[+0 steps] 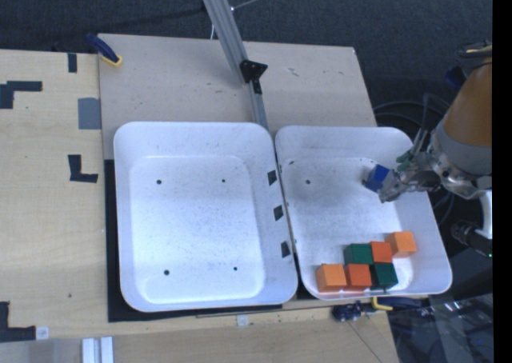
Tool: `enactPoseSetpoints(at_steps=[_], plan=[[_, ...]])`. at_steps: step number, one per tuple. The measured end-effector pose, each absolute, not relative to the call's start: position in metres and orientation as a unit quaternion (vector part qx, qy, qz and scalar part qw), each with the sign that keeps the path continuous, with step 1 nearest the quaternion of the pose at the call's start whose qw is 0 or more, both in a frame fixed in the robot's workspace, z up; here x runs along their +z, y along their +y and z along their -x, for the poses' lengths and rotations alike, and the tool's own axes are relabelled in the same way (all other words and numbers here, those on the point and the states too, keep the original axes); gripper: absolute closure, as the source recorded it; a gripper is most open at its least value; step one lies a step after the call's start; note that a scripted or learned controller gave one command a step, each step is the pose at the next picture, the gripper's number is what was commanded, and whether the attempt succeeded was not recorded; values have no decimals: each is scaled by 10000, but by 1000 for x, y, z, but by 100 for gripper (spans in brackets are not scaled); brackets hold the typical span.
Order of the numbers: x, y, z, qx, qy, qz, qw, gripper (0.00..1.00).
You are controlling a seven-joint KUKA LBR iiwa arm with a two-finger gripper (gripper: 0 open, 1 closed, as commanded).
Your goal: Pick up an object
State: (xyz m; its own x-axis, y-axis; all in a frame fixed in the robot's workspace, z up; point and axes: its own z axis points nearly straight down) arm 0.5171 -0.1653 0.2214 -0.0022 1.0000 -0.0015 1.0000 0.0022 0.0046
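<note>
Two white bins (196,137) (352,137) sat side by side. Four orange blocks (330,276) (359,275) (382,252) (404,241), two green blocks (358,253) (386,274), one blue block (375,177). One gripper (392,189).

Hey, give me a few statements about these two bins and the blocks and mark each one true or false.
1. The blue block is in the right bin. True.
2. The orange and green blocks sit clustered in the left bin. False: they lie near the right bin's front edge; the left bin holds none of them.
3. The gripper is over the right bin, beside the blue block. True.
4. The arm reaches in from the view's left. False: it comes in from the right.
5. A blue and yellow object lies on the bench beyond the left bin. True.
</note>
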Motion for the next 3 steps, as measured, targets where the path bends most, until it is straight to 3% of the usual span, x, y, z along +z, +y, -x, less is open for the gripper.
enactPoseSetpoints(at_steps=[2,3], plan=[[216,-57,-543,-6,7096,-7046,-16,100],[227,-6,-566,8,7098,-7044,-5,100]])
